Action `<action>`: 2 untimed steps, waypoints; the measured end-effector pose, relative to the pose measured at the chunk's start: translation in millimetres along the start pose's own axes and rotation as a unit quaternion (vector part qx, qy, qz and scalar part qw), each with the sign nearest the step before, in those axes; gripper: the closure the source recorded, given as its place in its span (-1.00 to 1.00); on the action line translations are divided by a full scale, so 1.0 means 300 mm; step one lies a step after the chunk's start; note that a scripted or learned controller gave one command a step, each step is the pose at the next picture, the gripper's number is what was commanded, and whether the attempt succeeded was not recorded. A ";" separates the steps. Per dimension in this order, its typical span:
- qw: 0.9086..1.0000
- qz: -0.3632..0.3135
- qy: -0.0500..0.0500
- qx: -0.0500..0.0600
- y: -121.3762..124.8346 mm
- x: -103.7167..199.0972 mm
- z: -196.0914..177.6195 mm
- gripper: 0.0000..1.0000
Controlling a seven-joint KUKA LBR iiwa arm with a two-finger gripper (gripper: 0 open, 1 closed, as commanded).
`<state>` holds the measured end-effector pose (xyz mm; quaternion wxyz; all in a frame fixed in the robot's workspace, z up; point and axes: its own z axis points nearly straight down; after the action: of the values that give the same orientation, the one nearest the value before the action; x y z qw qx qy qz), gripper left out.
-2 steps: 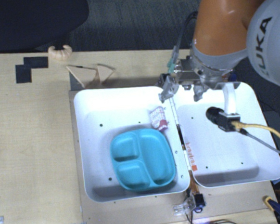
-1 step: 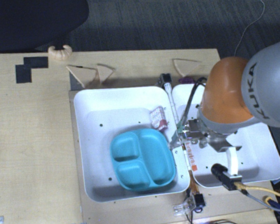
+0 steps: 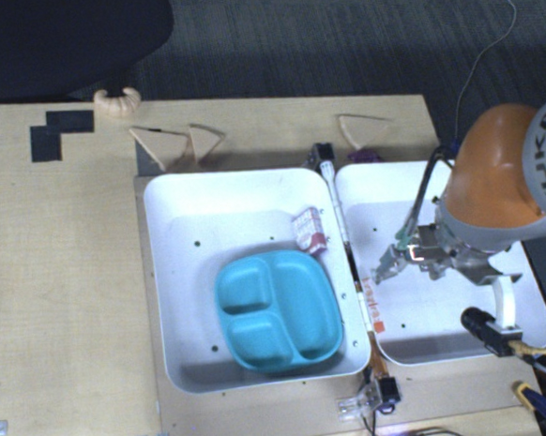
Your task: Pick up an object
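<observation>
Blue divided plate (image 3: 278, 308) sat in the left bin (image 3: 178, 267), well apart from the jaws, with a small packet (image 3: 309, 230) just above it. Gripper (image 3: 388, 265) hung over the right bin (image 3: 385, 203), probably scouting; couldn't tell if jaws were spread.

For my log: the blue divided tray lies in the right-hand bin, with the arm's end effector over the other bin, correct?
Not quite: the camera view shows the blue divided tray lying in the left-hand bin. The end effector is over the other, right-hand bin.
</observation>
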<state>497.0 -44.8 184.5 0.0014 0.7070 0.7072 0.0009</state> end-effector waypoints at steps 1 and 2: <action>1.000 0.000 0.000 0.001 -0.037 -0.204 0.252 -1.00; 1.000 -0.001 0.001 0.001 -0.034 -0.140 0.278 -1.00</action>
<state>487.0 -86.9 101.3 -0.0002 0.7061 0.7081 0.0009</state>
